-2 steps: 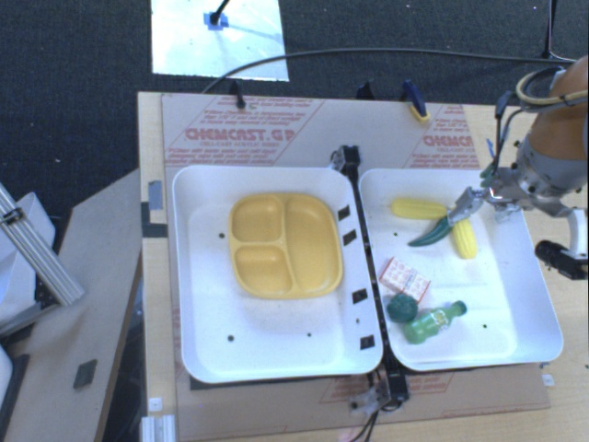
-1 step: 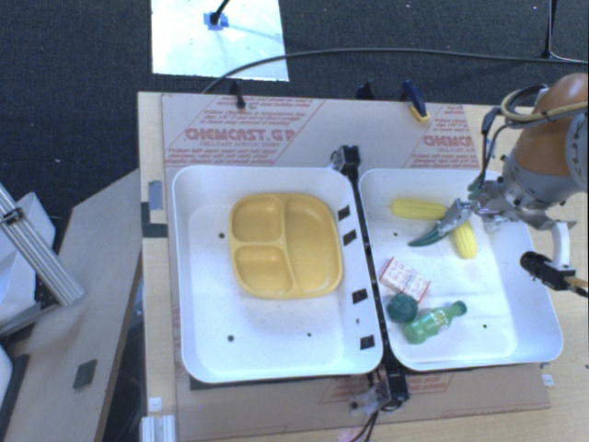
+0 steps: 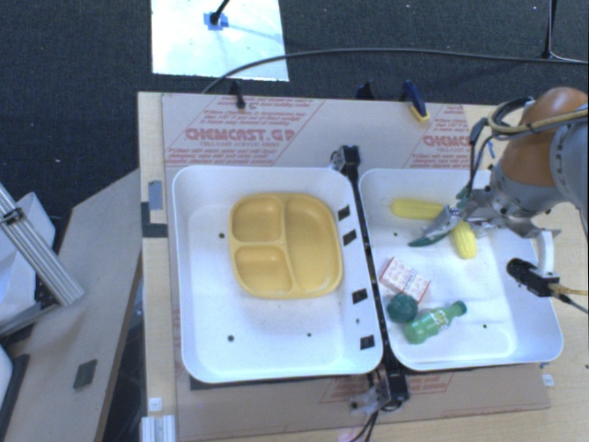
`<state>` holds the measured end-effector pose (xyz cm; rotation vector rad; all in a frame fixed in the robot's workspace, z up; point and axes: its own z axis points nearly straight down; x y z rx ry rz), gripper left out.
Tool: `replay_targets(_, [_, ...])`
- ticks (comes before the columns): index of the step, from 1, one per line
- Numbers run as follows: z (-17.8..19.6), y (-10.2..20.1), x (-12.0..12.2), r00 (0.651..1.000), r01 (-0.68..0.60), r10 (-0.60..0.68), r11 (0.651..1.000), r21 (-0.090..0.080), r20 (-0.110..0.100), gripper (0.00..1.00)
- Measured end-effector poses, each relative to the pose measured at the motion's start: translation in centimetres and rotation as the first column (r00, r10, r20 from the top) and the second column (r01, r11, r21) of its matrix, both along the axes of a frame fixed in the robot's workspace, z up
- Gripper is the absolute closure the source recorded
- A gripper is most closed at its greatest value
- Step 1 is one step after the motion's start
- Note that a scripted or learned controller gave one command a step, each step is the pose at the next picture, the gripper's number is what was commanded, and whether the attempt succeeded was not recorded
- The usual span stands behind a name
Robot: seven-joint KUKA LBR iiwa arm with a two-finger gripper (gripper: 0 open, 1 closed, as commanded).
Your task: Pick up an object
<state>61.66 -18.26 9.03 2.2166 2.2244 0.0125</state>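
Bright, even overhead light falls across the scene. The two white bins [image 3: 276, 357] are near overexposure, their floors washed pale. A silvery sheet [image 3: 184, 35] on the dark carpet [image 3: 74, 44] glares strongly. Shadows are soft and short, hugging objects. Focus is moderately soft throughout, with slight graininess on the carpet.

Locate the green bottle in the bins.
The green bottle lies near the front of the right bin, beside a dark green ball and just below the small red-and-white box.

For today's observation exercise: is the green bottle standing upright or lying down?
Lying down: the green bottle rests on its side on the right bin's floor.
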Motion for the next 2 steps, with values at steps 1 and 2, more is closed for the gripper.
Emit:
replay_targets(1, [1.7,-0.2,0.4,1.0,-0.003,0.003,1.0,-0.009,0.016,1.0])
replay_targets(2, [6.8,0.4,-0.2,1.0,-0.002,0.002,1.0,-0.006,-0.001,1.0])
